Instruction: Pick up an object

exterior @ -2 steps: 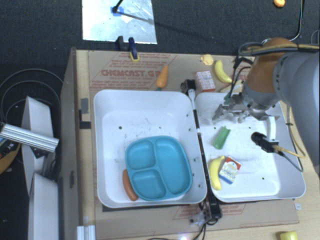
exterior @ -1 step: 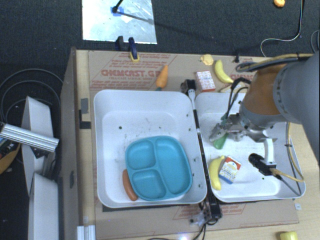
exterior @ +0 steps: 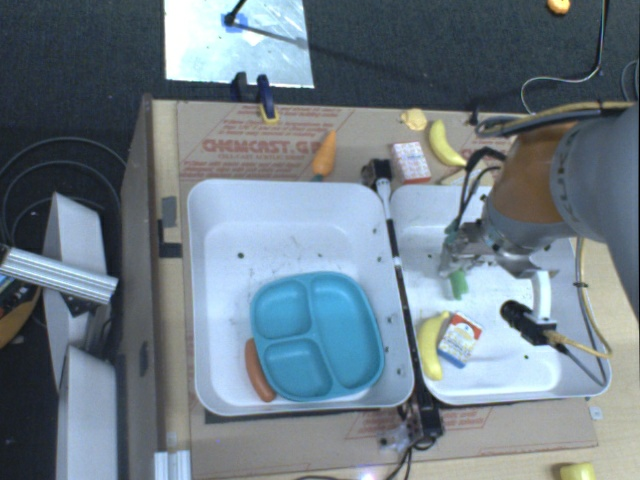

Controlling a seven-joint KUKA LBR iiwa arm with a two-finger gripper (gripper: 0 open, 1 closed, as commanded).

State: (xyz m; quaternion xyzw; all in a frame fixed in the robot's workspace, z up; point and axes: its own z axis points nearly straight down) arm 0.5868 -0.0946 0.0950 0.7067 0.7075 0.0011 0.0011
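Banana (exterior: 430,346) and small carton (exterior: 461,339) at the right bin's (exterior: 510,378) near side, end effector (exterior: 456,264) above a green piece (exterior: 457,287).
I see the end effector low in the right bin, close to the wall it shares with the left bin (exterior: 220,268). The green piece pokes out right at its tip on the near side, and I cannot tell whether they touch, or whether the end effector is spread or closed. The banana and carton lie touching, just nearer to me than the green piece.
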